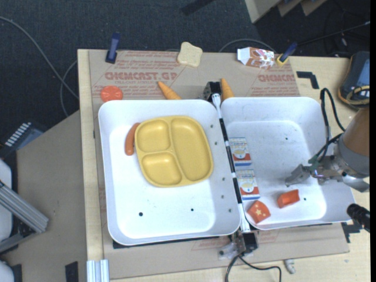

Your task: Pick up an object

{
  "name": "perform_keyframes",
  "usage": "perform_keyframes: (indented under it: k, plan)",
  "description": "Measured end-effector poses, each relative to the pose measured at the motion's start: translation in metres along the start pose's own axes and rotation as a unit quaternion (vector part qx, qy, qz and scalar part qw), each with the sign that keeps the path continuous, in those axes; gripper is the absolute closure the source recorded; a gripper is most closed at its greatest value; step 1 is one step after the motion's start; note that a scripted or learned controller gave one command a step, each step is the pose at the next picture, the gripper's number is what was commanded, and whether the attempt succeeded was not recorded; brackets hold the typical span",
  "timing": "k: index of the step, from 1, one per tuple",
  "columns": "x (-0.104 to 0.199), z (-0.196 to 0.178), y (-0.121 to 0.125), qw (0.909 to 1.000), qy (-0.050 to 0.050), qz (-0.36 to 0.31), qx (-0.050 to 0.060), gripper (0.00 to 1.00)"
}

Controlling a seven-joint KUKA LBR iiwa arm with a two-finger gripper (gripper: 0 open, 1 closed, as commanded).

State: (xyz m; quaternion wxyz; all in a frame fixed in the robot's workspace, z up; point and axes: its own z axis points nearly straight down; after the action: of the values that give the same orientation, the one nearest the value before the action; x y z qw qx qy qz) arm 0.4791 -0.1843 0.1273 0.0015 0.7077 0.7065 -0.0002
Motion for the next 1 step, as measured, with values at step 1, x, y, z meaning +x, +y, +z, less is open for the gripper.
perform_keyframes:
  k: [1]
  plan:
    - [0.0424,0.0078,-0.0004,1.0,0.002,-0.001,0.002,0.0]
